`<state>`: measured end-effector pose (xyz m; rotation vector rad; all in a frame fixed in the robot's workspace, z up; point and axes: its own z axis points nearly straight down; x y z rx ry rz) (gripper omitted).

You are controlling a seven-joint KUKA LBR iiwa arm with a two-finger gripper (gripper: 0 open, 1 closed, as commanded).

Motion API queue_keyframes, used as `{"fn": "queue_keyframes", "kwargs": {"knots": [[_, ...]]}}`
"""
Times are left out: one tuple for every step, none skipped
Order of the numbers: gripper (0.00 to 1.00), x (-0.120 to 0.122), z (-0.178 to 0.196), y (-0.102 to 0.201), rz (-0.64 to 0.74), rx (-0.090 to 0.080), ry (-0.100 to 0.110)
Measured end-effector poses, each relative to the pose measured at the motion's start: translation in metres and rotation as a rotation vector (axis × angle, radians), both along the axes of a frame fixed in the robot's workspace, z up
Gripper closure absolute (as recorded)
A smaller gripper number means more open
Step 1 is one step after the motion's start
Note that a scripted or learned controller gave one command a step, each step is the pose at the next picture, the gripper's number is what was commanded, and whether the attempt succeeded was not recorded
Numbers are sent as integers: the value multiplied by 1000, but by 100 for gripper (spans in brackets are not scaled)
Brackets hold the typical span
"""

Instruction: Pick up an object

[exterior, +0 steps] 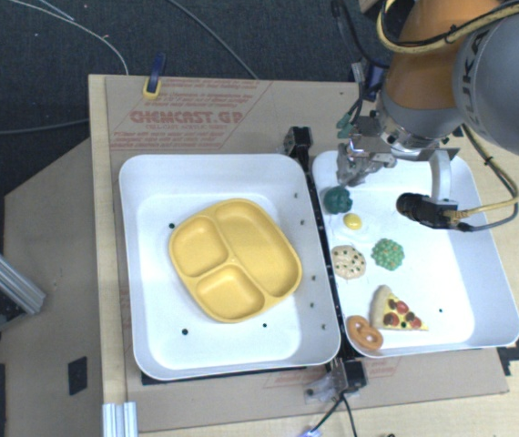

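Note:
The right bin holds several toy foods: a dark teal lump, a small yellow piece, a cookie, a green broccoli, a pizza slice and an orange ring. My gripper hangs over the bin's far left corner, just above and behind the teal lump. I see nothing held between its fingers.
The left bin carries a yellow divided plate. A black clamp sits at the far end of the divider between the bins. A black cable fitting hangs from the arm over the right bin.

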<state>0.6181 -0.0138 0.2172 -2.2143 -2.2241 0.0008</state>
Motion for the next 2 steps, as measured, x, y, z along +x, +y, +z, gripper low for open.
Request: {"fn": "queue_keyframes", "kwargs": {"knots": [[100,-16,9,42,0,0,1],[100,-33,17,87,0,-1,1]]}}
